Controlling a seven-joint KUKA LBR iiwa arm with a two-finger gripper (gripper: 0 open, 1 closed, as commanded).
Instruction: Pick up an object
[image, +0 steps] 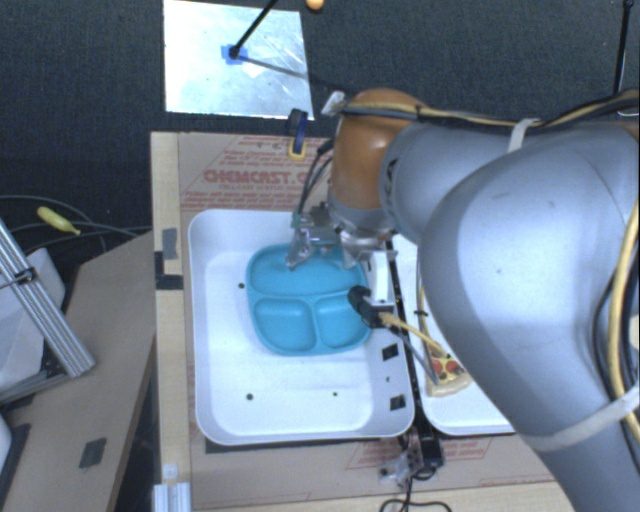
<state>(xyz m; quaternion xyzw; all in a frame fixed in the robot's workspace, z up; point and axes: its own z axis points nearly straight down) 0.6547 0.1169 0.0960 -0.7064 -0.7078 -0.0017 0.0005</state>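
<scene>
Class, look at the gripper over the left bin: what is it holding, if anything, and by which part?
It cannot be told. The gripper sits at the far rim of the blue tray, but a hold is not visible.

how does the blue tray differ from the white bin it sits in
The blue tray is bright blue and the left white bin is plain white. The blue tray is smaller and lies inside the left white bin, covering only part of its floor. The blue tray is split into compartments by raised ridges, while the left white bin has one undivided floor with a few dark dots. Both are shallow with rounded corners.
</scene>
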